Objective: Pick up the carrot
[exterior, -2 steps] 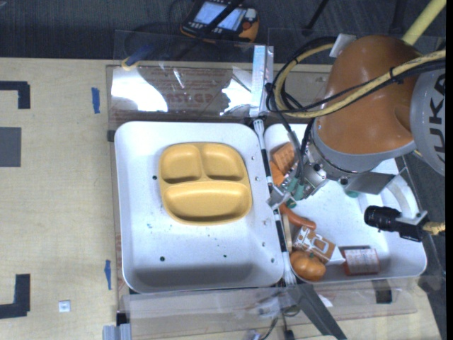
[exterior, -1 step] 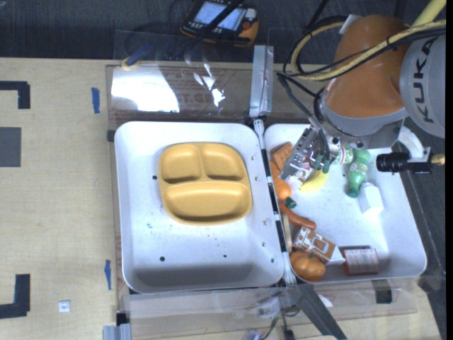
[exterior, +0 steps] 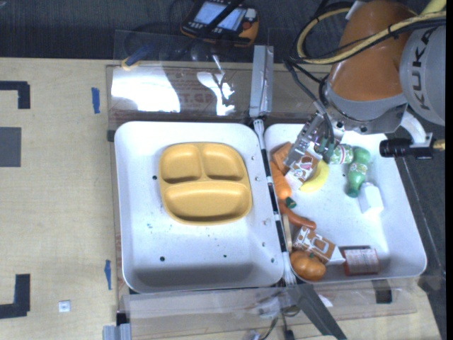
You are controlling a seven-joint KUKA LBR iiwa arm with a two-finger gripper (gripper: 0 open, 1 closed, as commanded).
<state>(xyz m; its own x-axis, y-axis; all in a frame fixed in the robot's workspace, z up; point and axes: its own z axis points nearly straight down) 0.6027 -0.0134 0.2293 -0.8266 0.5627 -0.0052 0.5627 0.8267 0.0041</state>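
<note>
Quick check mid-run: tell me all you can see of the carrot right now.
The carrot is a smooth orange piece, plastic-looking, with a green stub at its lower end. It lies lengthwise along the left wall of the right bin, beside the divider, partly under a red-and-white packet. The gripper is above and to its right, not on it.

Grey rounded arm housing (exterior: 425,62), partial dark "KU" lettering on shell. Glossy orange domed band (exterior: 371,48) above wrist. Black and yellow cables (exterior: 318,27) looped alongside. Small black cylindrical stub (exterior: 396,147) projecting sideways. Metallic two-finger end effector (exterior: 309,142), fine wiring at base.
</note>
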